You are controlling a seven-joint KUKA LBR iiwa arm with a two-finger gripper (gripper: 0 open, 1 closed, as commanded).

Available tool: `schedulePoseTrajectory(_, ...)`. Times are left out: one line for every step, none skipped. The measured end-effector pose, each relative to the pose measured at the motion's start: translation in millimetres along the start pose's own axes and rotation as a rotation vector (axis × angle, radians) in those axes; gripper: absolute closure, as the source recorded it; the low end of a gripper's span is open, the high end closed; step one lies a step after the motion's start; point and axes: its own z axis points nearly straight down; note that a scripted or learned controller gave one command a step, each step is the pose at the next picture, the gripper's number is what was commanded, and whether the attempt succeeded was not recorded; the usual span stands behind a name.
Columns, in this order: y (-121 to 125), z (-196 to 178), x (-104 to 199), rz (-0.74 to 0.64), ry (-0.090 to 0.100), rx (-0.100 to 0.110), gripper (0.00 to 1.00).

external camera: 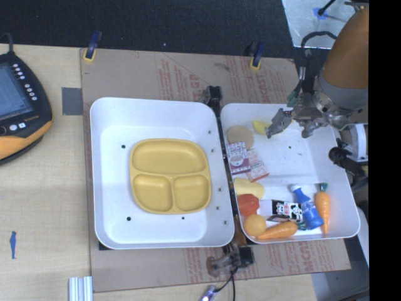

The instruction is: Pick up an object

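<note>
My gripper (293,127) hangs over the far part of the right bin (313,154), open, with nothing between its fingers. Its left finger (276,124) is just right of a small yellow piece (260,126). A tan round cookie (239,135) and a pink-and-white packet (242,158) lie by the bin's left wall. Nearer the front lie a yellow piece (249,187), a red piece (248,204), an orange ball (254,223), a lying carrot (276,232), a black-and-white box (286,209), a blue bottle (307,207) and a second carrot (322,208).
The left bin (113,168) holds a yellow divided tray (170,174). A control pendant (19,108) lies on the bench at the far left. Clamps (92,46) pin the cardboard at the back edge.
</note>
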Motion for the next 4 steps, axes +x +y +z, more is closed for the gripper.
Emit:
schedulePoseTrajectory(53.6, 130.5, 17.7, 0.000, -0.002, -0.008, 0.00)
schedulePoseTrajectory(63.1, 131.2, 15.2, -0.001, 0.002, 0.000, 0.00)
schedulePoseTrajectory(63.1, 131.3, 14.7, 0.000, 0.002, 0.000, 0.00)
schedulePoseTrajectory(63.1, 131.4, 11.9, 0.000, 0.003, -0.001, 0.00)
